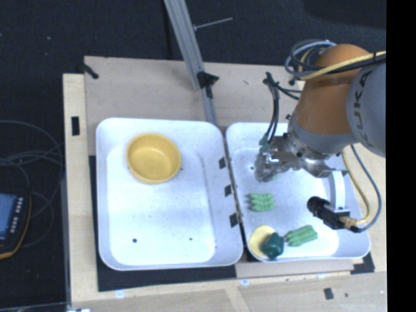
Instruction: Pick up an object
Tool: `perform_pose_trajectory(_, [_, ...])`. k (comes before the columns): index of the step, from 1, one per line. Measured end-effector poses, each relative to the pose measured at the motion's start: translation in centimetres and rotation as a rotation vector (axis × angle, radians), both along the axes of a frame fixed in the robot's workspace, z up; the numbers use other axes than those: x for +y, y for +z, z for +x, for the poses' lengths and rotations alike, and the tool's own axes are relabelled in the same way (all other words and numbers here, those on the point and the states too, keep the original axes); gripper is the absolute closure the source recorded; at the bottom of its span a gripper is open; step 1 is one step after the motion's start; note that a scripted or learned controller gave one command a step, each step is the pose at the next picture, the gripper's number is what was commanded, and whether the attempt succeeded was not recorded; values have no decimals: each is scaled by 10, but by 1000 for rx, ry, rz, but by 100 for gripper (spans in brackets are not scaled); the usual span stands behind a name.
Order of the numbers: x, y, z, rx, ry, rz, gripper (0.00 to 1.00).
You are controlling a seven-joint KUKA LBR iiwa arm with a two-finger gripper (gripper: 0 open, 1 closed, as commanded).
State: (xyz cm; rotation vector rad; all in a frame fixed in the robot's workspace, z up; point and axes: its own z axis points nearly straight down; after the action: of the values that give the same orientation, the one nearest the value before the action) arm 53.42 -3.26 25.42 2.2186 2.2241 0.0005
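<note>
- The pick looks not yet done: the gripper (265, 168) hangs low in the right bin (242, 138), and I cannot tell if it holds anything
- The nearest object, a green ridged piece (260, 203), lies just below it on the bin floor
- A second green piece (301, 236), a small yellow bowl (259, 238) with a dark teal object (273, 244) lie near the front wall
- A large yellow bowl (154, 158) sits well apart in the left bin (162, 239)

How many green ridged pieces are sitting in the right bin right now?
2. One green ridged piece lies mid-bin, just below the gripper; the other lies near the front edge, right of the yellow and teal item. The arm may hide more.
</note>
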Motion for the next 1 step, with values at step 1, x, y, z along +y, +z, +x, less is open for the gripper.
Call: perform_pose_trajectory(1, [46,3,10,0,2,1,100])
